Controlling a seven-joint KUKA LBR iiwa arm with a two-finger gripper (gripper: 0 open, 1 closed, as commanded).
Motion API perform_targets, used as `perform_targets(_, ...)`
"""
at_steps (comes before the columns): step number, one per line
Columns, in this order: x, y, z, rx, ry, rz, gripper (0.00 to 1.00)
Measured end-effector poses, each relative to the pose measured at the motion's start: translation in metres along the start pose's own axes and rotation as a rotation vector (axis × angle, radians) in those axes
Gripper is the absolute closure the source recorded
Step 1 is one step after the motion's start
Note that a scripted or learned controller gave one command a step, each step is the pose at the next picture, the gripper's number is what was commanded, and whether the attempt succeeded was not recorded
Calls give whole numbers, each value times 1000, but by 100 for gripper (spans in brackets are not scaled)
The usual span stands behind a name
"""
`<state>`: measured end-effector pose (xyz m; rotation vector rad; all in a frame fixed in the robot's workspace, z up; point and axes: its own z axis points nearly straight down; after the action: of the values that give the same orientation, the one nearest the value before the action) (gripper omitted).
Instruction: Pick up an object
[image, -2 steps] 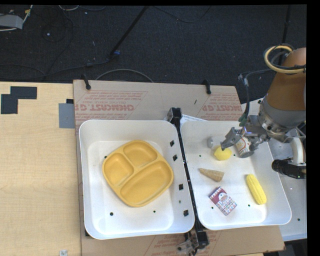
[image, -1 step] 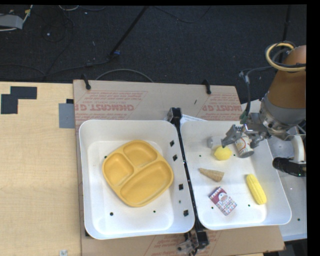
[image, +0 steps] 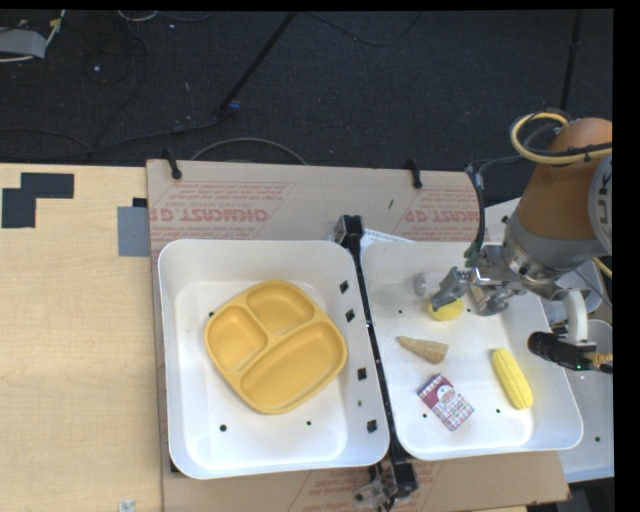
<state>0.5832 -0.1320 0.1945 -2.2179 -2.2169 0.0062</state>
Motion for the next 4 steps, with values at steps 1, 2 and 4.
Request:
perform_targets(1, 9, 3, 58, 1, 1, -2, 0)
perform_targets(2, 10, 3, 110, -2, 0, 0, 0)
perform_targets(4, 10, 9, 53, -8, -1, -1, 100)
